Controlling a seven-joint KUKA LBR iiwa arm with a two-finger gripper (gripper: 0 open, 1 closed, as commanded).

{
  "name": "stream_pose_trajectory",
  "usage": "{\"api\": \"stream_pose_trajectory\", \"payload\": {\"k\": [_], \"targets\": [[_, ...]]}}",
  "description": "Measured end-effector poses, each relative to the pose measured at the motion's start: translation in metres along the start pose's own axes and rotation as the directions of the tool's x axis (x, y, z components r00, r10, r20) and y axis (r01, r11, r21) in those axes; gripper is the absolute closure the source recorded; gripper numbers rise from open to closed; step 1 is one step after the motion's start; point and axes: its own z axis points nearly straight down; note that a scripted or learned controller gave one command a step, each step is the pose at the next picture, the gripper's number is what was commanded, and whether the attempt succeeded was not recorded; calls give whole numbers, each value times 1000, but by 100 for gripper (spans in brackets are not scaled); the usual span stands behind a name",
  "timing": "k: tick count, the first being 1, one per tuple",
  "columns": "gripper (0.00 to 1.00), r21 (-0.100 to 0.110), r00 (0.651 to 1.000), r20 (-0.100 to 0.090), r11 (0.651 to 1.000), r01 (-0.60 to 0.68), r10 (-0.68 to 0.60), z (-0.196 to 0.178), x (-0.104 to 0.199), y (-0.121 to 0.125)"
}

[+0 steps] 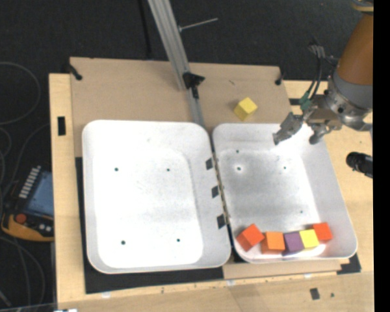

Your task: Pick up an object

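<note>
Dark floor and loose cables frame the table (62,174), and on it the right bin (273,174) is our landmark. The end effector (301,130) hovers over that bin's far edge, fingers spread, gripping nothing. 5 blocks crowd the bin's near wall: red block (249,236), orange block (273,240), purple (292,241), yellow (309,238), another red (322,231). 1 yellow cube (246,108) sits beyond the bin. Risk: packed blocks leave fingers no gap, so a descent may jam.
</note>
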Motion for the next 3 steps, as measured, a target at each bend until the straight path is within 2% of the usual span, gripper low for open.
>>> {"api": "stream_pose_trajectory", "payload": {"k": [1, 2, 3], "targets": [[0, 7, 1000, 4, 1000, -7, 6, 80, -61, 23], [0, 0, 1000, 3, 1000, -4, 4, 193, -29, -25], [0, -8, 1000, 6, 1000, -3, 3, 67, -65, -25]]}}
